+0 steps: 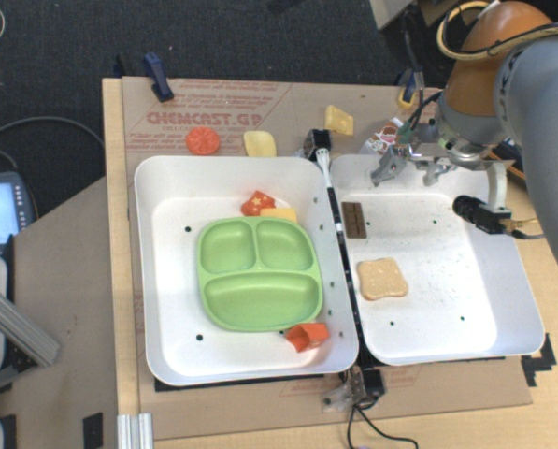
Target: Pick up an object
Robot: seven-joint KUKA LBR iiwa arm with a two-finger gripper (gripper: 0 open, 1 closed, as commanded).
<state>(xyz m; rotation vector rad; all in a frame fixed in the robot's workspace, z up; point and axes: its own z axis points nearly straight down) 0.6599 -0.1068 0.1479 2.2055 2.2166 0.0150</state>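
My gripper [409, 168] hangs over the far edge of the right bin [465, 288], its two metal fingers spread open with nothing between them. In that bin a slice of toast [381, 279] lies near the left wall. A small brown bar [353, 219] lies farther back, below and to the left of the gripper. The left bin [162, 279] holds a green divided plate [258, 272]. A red piece [258, 203] and a yellow piece [280, 215] sit at the plate's far rim, and an orange block [307, 336] sits at its near rim.
Beyond the bins, on the cardboard, lie a red disc [202, 140], a pale yellow piece [259, 143], a yellow wedge [338, 119] and a blue clip [157, 75]. A black part [475, 211] with a cable reaches over the right bin's far right.
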